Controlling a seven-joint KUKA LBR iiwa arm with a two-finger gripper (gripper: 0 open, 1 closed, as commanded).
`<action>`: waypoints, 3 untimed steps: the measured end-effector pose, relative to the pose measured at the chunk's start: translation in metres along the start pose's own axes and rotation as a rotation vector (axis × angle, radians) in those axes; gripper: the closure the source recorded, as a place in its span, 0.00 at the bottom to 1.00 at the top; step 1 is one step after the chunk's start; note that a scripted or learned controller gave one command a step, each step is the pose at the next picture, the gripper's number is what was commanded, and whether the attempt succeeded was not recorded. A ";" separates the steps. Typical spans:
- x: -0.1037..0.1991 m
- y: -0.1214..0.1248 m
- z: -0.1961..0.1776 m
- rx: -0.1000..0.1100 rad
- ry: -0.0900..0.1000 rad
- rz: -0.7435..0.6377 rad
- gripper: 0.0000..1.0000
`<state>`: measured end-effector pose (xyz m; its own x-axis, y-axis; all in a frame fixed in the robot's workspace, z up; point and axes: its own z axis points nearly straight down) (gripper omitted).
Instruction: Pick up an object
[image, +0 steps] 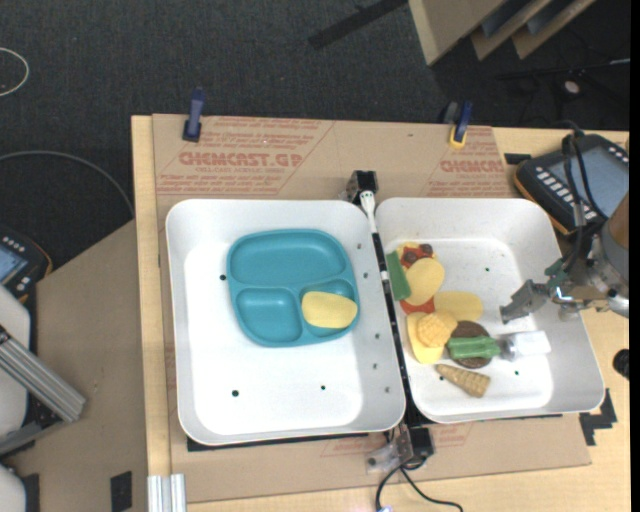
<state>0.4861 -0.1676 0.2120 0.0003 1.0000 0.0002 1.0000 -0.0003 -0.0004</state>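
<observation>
- The left bin (190, 330) holds a teal divided tray (270, 270), and a pale yellow piece of toy food (328, 310) lies in the tray's lower right compartment. It sits well apart from the arm and looks like the easiest thing to lift cleanly, being alone.
- The right bin (520, 225) has its load crowded against its left wall: a red and dark piece at the top (415, 254), a green strip (399, 281) along the wall, and a yellow slice (427, 280) beside it.
- Below these lie a second yellow slice (460, 305), a ridged orange-yellow piece (433, 330), a brown disc (470, 331) with a green piece (470, 348) on it, and a cone (464, 379) nearest the front.
- The gripper (527, 300) hangs over the bare right part of that bin, just beside the pile, nothing between its fingers. I cannot tell whether they are spread or pressed together.
- Risks, as I judge them: the pieces touch and overlap, so a descent there could pinch two at once or nudge one aside and close on air. Flat slices may slip. Anything against the wall leaves little room for a finger. Coming straight down here would meet only the bin floor.
</observation>
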 end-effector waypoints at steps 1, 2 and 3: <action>0.026 0.005 -0.239 -0.021 -0.005 -0.005 0.00; 0.056 0.014 -0.329 -0.015 -0.003 -0.005 0.00; 0.055 0.014 -0.335 -0.008 -0.004 -0.001 1.00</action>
<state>0.5003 -0.1132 0.5468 -0.0008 1.0000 -0.0035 1.0000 0.0009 0.0074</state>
